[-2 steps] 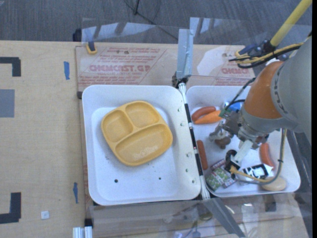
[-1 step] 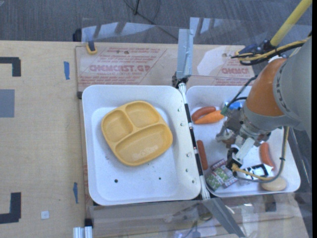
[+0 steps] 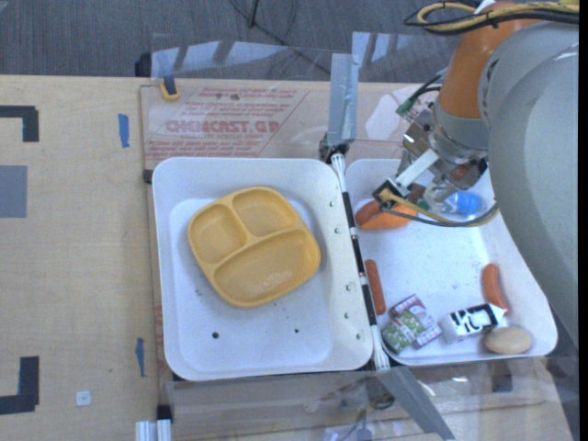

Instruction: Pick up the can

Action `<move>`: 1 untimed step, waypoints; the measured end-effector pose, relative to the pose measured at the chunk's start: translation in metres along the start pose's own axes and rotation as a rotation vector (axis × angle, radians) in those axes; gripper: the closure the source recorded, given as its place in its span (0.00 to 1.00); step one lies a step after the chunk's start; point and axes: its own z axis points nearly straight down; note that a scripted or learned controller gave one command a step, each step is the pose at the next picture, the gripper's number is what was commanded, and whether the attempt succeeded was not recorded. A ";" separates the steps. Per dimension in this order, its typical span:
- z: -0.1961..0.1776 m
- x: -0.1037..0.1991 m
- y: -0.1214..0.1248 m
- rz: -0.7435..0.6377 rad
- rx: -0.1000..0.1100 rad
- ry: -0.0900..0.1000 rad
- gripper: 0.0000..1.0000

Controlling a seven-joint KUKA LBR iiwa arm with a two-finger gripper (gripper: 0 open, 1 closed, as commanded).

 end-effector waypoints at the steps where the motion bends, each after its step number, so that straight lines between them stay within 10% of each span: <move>1: -0.119 0.037 -0.052 -0.030 0.000 0.000 1.00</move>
